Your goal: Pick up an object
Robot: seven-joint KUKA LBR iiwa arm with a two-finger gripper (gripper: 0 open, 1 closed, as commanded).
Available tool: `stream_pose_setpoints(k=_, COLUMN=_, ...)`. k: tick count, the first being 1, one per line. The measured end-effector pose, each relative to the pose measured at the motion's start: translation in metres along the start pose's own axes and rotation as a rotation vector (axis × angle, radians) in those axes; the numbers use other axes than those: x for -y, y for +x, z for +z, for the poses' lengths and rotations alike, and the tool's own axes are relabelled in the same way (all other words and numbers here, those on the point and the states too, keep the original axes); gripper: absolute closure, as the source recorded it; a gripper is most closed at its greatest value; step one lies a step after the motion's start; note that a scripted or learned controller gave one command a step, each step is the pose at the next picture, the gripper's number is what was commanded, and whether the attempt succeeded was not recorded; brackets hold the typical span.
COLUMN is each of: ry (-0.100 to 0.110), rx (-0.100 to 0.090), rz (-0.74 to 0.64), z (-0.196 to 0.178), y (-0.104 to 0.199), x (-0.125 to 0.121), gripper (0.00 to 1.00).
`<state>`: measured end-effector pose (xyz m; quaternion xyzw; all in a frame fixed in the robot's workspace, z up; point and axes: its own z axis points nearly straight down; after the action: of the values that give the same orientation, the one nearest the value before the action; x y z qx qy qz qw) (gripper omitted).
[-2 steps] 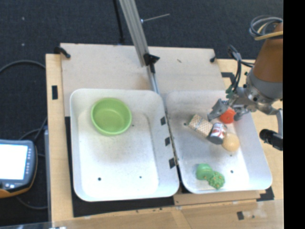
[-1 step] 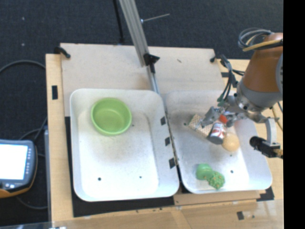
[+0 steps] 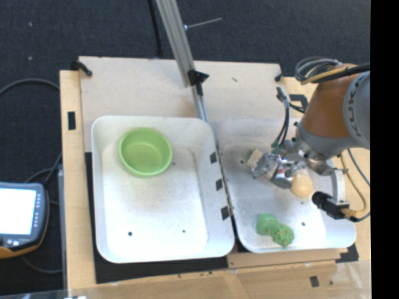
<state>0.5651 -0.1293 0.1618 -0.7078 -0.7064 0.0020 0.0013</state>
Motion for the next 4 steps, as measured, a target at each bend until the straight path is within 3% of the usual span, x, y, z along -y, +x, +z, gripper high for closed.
stream_pose_setpoints(k=1, ry=-0.010, rx=-0.001, rz=0.005, z=-0.014, y=-0.001, x=-0.002, gripper=1.00)
stream_pose_setpoints(k=2, ry=-0.014, rx=0.001, rz=-0.005, z=-0.079, y=-0.003, x=-0.006, gripper=1.00)
stream_pose_setpoints(k=3, ry=-0.003, rx=0.001, rz=-0.001, z=-0.042, y=-0.004, x=-0.006, gripper=1.00)
stream_pose_setpoints(k=4, ry=-0.006, rx=-0.003, rz=-0.009, z=-0.046, y=0.054, x=-0.011, gripper=1.00)
